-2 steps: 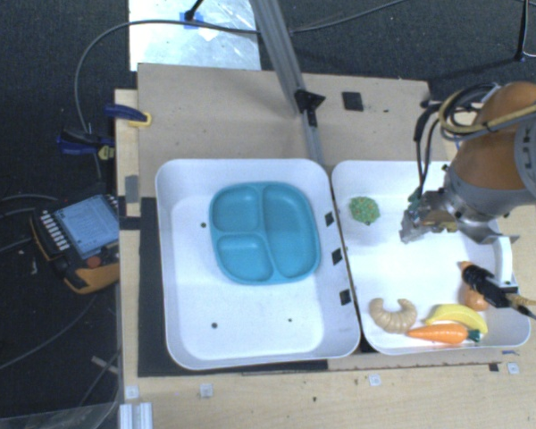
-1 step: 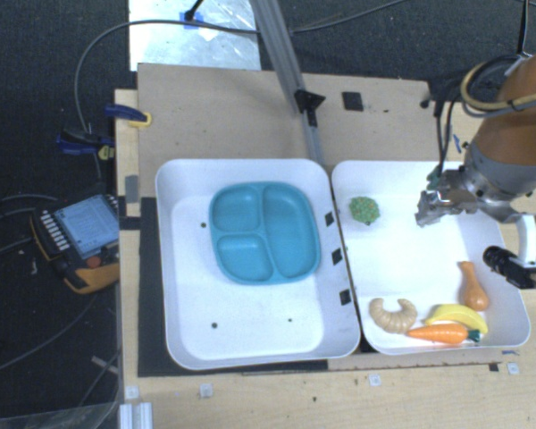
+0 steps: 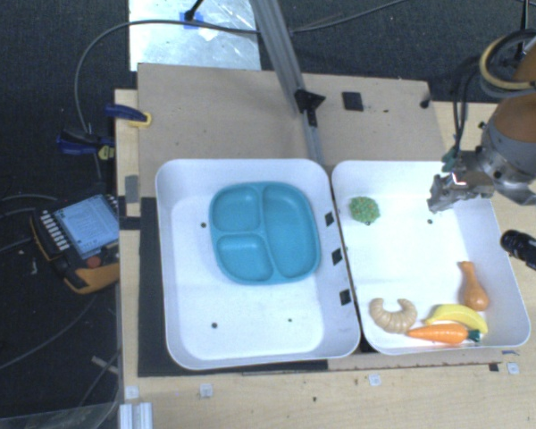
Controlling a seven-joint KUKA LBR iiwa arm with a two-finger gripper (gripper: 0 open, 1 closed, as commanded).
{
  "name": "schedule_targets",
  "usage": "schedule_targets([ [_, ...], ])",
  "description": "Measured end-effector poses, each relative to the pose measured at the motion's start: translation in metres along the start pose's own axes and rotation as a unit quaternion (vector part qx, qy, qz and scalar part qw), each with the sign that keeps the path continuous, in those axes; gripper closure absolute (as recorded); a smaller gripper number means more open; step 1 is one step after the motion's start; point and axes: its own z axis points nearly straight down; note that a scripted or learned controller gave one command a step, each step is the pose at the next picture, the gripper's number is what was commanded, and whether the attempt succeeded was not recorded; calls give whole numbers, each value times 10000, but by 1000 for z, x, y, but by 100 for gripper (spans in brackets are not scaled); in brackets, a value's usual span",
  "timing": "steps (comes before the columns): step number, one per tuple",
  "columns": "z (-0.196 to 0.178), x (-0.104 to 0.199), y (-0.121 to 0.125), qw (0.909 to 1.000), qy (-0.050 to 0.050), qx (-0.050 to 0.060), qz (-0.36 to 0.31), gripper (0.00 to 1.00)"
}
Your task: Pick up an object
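My arm (image 3: 518,114) comes in from the right, its orange band sitting high near the frame's edge and the grey wrist angling down and leftward over the far right corner of the right bin (image 3: 402,248). My gripper (image 3: 447,190) hangs at the end of that wrist, above the bin's back right part, close to its rear wall, and I cannot tell from this slanted look whether it is released or clenched; nothing shows in its grasp. Below and to the left of it, near the back left of the same bin, lies a small green broccoli piece (image 3: 364,209), well apart from my gripper. The other objects are gathered along the bin's near edge: a pale croissant (image 3: 392,315), an orange carrot (image 3: 439,333) lying flat just beside it, a yellow banana (image 3: 461,316) touching the carrot from behind, and a brown drumstick-shaped piece (image 3: 472,286) near the right wall. All of these are well apart from my gripper. The left bin (image 3: 192,311) holds a blue divided plate (image 3: 264,232) toward its back. Both bins rest side by side on the counter (image 3: 223,114).
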Motion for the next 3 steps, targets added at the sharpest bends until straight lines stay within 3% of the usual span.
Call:
schedule_targets([
  [3, 27, 160, -6, 10000, 8, 19, -16, 100],
])
